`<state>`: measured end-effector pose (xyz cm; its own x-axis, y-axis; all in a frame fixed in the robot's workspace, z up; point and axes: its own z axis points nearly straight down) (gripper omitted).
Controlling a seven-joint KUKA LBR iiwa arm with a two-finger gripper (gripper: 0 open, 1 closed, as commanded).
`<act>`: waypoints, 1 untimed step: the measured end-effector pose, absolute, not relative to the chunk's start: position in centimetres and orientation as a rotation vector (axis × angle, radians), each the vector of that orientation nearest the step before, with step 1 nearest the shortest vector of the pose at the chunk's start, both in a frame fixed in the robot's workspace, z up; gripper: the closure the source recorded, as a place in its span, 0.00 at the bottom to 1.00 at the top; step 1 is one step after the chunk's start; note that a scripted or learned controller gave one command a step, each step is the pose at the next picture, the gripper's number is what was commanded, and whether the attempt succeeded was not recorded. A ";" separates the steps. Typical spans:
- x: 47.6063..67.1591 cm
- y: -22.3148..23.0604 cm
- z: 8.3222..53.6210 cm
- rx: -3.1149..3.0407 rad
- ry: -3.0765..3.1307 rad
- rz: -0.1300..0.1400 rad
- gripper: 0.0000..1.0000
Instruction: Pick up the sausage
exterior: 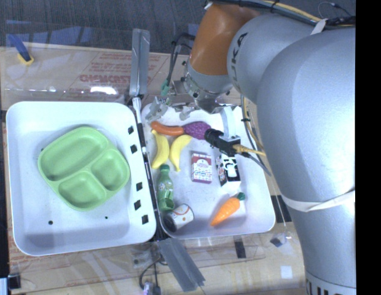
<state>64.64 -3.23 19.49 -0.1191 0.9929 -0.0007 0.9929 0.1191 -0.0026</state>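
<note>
Red mirrored lettering marks bench (86, 66) behind sausage (168, 128).

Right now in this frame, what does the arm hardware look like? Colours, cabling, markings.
The arm is bulky, rounded and silver-grey, with an orange band above the wrist. Partial dark lettering shows on the grey shell next to the band. Thin cables, one yellowish, run along the top of the arm. The gripper at the wrist is a small metallic grey assembly with black wires looping beside it.
</note>
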 end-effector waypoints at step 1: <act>65.7 -4.0 19.3 -1.712 -2.636 0.000 0.00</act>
